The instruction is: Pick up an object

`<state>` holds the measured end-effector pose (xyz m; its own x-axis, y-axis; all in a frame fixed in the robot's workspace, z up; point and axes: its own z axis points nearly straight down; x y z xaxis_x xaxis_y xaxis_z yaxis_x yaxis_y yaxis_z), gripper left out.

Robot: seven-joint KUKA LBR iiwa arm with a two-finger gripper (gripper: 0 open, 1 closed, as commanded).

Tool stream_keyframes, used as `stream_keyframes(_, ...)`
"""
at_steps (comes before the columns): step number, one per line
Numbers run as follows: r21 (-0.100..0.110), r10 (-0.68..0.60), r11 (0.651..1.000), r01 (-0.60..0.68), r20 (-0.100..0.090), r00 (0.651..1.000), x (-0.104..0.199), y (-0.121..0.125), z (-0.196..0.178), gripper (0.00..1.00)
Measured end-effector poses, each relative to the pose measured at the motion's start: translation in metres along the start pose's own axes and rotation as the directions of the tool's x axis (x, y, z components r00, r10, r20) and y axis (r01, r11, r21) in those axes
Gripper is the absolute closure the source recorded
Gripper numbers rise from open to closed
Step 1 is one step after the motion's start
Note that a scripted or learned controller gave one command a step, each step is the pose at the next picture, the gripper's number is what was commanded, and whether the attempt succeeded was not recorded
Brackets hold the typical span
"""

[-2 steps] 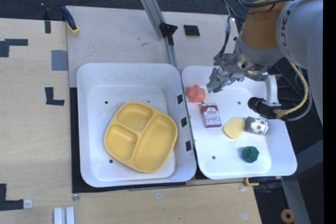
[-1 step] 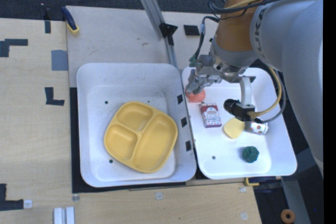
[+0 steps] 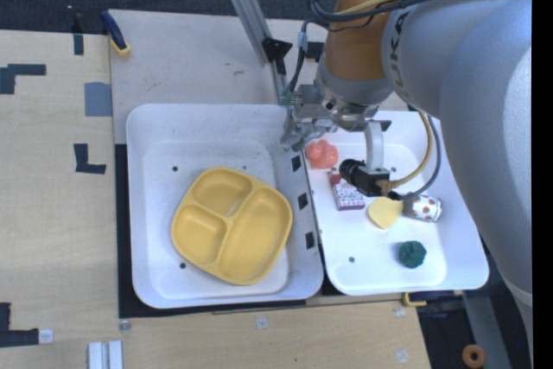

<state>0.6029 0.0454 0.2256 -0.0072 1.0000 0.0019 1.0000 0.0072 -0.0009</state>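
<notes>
We are looking first at the yellow divided plate (image 3: 232, 225), which is lying nearest us in the left bin (image 3: 143, 186), tilted so that its long axis is running from lower left to upper right. Moving rightward, we are reaching the ridge where the two bins are meeting, and just above it the gripper (image 3: 298, 134) is hanging off the grey arm (image 3: 467, 56) with its orange band (image 3: 367, 13). We are not able to tell what state the claw is in, and we are seeing nothing held in it.

In the right bin (image 3: 458, 272) the candidates are lying in a loose cluster: a pink-orange lump (image 3: 322, 154) just to the right of and slightly below the claw, then a small red and white box (image 3: 347, 192), a pale yellow piece (image 3: 384, 213), a small patterned can (image 3: 423, 207) and a dark green ball (image 3: 411, 253). We are judging the pink-orange lump the nearest pick, needing only a short move right and down.

A black fitting and yellow cable on the wrist are crossing over the box and the yellow piece, so their outlines are staying partly hidden, and the arm is covering the bin's far right.
</notes>
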Motion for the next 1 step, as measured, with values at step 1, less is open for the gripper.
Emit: stream_keyframes(1, 0.0, 0.0, 1.0, 0.0, 0.0, 1.0, 0.0499, 0.0025, -0.0079, 1.0)
